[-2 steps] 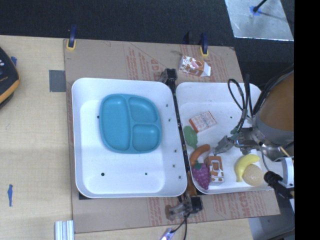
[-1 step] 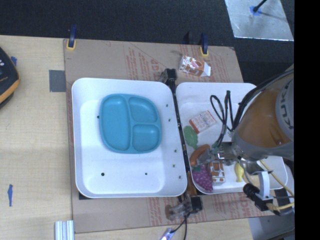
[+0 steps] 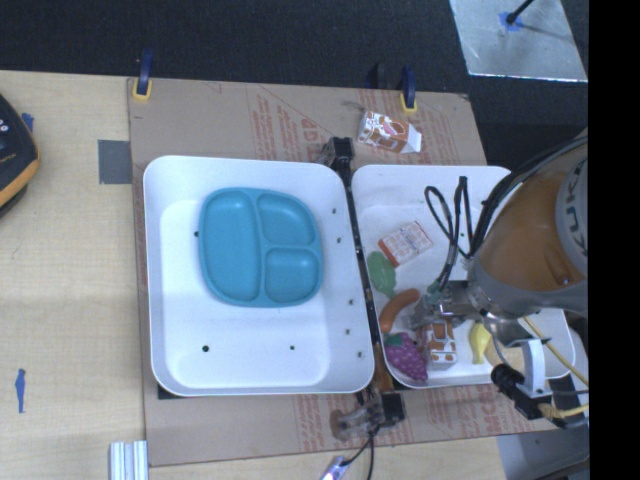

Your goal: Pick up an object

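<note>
Purple grapes (image 3: 405, 358) lay in the right bin's (image 3: 400, 190) near corner, touching a small carton (image 3: 439, 341) beside my gripper (image 3: 440, 313), whose grip I couldn't tell. Cardboard (image 3: 250, 113) covered the wooden bench (image 3: 60, 298) beneath 2 bins; the left bin (image 3: 250, 353) held a blue divided plate (image 3: 262, 246).

A blue divided plate (image 3: 262, 246) with three compartments lies in the left white bin (image 3: 170, 358), toward its far half. Both bins rest on a brown cardboard sheet (image 3: 250, 118) that covers the wooden bench (image 3: 60, 298). Two blue-and-yellow clamps (image 3: 143, 76) pin the sheet's far edge — one at its left corner, the other (image 3: 407, 88) near the right. A small red-and-white packet (image 3: 390, 134) lies on the cardboard just beyond the right bin. A grey tape patch (image 3: 114, 161) sits at the sheet's left edge.
</note>
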Action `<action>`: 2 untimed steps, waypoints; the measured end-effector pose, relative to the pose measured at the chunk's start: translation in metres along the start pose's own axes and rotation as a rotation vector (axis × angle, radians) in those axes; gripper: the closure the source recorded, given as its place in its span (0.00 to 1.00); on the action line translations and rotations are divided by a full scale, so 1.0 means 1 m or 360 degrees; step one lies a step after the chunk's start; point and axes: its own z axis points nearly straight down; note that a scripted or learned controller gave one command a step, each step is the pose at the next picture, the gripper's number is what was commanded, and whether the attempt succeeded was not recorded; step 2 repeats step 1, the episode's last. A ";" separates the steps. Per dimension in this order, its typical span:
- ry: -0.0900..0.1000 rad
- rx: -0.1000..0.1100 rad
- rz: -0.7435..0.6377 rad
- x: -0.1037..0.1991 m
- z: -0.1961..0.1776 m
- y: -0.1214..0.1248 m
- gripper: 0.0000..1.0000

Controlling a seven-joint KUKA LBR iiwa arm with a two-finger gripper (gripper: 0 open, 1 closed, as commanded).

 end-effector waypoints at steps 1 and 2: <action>0.0004 -0.0005 0.0008 0.086 -0.091 0.070 1.00; 0.0004 -0.0005 0.0008 0.086 -0.091 0.070 1.00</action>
